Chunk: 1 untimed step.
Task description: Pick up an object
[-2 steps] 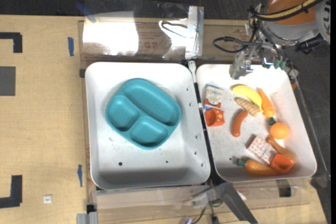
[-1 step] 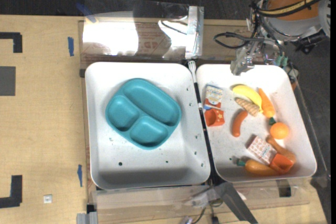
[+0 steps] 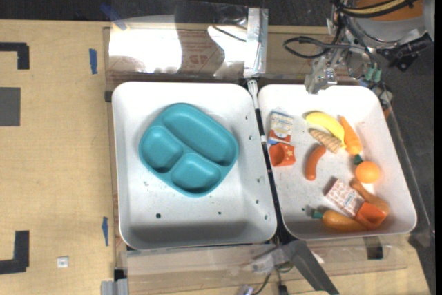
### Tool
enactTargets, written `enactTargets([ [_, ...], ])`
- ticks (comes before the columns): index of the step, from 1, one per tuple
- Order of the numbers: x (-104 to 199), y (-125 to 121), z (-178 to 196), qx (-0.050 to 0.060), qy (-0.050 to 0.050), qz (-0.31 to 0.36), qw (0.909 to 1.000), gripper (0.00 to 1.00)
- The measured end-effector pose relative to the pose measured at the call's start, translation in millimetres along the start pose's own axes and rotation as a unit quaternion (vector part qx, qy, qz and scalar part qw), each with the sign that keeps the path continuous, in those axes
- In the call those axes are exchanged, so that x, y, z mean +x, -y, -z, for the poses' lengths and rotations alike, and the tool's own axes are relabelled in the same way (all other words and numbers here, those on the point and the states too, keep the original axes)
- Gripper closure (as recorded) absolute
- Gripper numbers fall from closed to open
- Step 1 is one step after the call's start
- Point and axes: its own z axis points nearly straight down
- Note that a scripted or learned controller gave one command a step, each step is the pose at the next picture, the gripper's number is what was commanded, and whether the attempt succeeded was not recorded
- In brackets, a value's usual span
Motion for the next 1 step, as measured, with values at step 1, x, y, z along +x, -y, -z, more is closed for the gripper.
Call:
enactTargets([
  [1, -2.7, -0.6, 12.9, 0.000, 0.006, 0.001, 1.0000, 1.00],
])
